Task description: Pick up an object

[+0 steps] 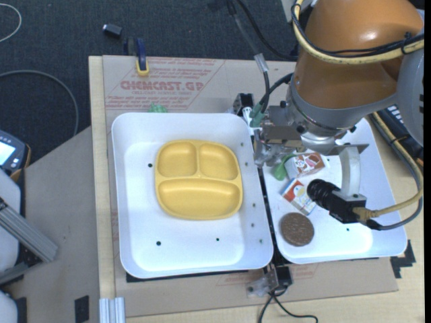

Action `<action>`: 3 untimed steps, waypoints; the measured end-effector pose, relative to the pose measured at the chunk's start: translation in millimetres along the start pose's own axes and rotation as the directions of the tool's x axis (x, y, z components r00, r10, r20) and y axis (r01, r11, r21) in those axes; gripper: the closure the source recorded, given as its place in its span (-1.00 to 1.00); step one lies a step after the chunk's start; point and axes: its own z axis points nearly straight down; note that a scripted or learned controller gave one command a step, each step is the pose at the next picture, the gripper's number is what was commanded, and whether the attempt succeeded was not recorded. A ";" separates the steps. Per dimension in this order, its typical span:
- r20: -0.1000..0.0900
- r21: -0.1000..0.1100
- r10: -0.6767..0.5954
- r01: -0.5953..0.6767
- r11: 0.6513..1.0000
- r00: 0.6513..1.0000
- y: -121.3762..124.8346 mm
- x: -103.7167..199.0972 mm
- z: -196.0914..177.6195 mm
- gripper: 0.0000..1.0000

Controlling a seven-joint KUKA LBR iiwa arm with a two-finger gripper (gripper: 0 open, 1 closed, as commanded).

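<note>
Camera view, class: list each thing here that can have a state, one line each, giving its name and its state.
Yellow plate: upright, flat in the left bin, its three compartments bare.
Brown disc: lying flat in the right bin, apart from the gripper.
Red and white packet: lying flat, beside the disc.
Green thing: partly hidden under the gripper.
Gripper: low over the right bin's left edge.

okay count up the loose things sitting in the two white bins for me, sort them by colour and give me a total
Yellow: 1, the divided plate in the left bin
Brown: 1, the round disc in the right bin
Red and white: 2, the small packets and partly under the arm
Green: 1, a small piece by the gripper
Total: 5
</note>
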 end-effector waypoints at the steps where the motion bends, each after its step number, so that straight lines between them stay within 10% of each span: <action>1: -0.001 -0.012 0.007 -0.007 1.000 1.000 1.3 -3.8 -15.1 1.00; 2: -0.001 -0.014 0.007 -0.007 1.000 1.000 1.9 -3.6 -25.3 1.00; 3: -0.002 -0.008 -0.003 0.003 1.000 1.000 -8.7 106.5 -8.7 1.00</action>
